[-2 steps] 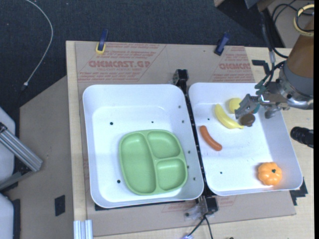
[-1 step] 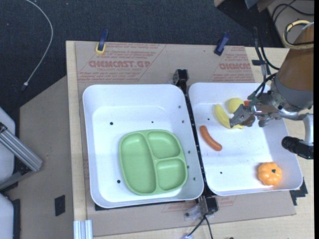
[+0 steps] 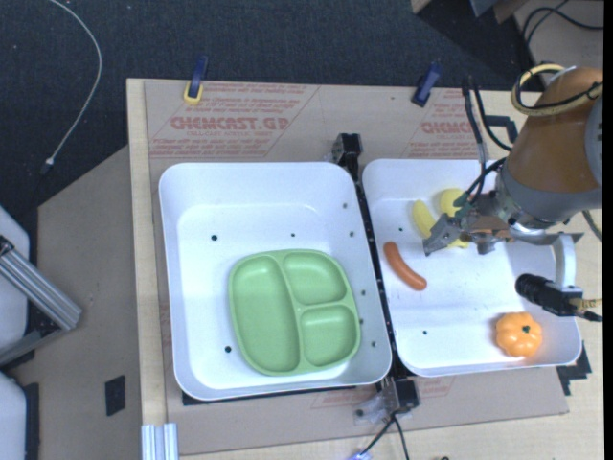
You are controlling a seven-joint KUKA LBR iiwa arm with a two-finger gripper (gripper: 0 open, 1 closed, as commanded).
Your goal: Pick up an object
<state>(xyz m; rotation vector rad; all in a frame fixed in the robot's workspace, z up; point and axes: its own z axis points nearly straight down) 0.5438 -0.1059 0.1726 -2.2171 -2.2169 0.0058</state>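
hand (image 3: 448,239) low in right bin (image 3: 450,338), grip state can't be told | yellow pieces (image 3: 422,217) just beside it, sausage (image 3: 405,265) near-left, orange pumpkin (image 3: 518,334) near right corner | green divided plate (image 3: 292,310) in left bin (image 3: 192,257)
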